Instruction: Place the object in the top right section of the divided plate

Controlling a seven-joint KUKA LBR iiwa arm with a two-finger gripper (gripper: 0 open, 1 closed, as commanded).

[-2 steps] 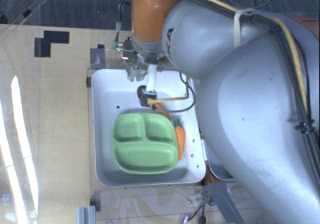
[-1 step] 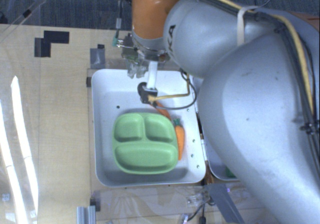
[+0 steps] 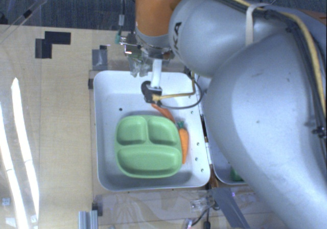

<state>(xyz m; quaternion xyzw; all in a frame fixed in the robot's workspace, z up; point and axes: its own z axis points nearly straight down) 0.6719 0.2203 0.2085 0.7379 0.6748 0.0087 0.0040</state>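
The carrot [image 3: 183,146] lies on the floor of the left bin [image 3: 104,120], just beside the right edge of the green divided plate [image 3: 148,146] and outside all its sections. Its long axis runs up and down the view, almost parallel to the plate's right side. The green leafy end points toward the far side of the bin and the narrow orange end toward the near side. A second orange piece [image 3: 163,112] lies slantwise above the plate's top right corner, with its lower end close to the carrot's leaves. The plate's sections hold nothing. The gripper [image 3: 137,68] hangs over the bin's far rim, well apart from the carrot; whether it is spread or pressed together cannot be told. The bin sits on the pale desk [image 3: 56,136].
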